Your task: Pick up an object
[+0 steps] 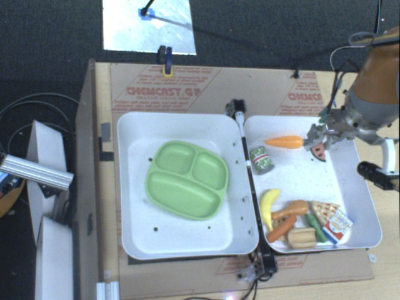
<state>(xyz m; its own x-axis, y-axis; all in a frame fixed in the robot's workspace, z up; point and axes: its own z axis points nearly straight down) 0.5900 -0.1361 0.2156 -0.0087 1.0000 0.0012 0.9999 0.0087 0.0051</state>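
Orange carrot (pixel 285 142) lies in the right bin (pixel 356 186) near its back edge, its thick end just beside the gripper (pixel 319 140), whose opening I cannot tell, with a watermelon slice (pixel 320 153) right under it.

arm (pixel 375 80) cut off at right edge, gripper (pixel 320 137) seemingly blurred

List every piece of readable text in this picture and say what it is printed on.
"CHEMCAST GP": red print on the brown protective sheet under the bins, left of the top.
The same red print repeats at the sheet's top right, slanted and partly covered, so unreadable.
Label on the small green can: too small to read.
Print on the colourful small packet: too blurred to read.
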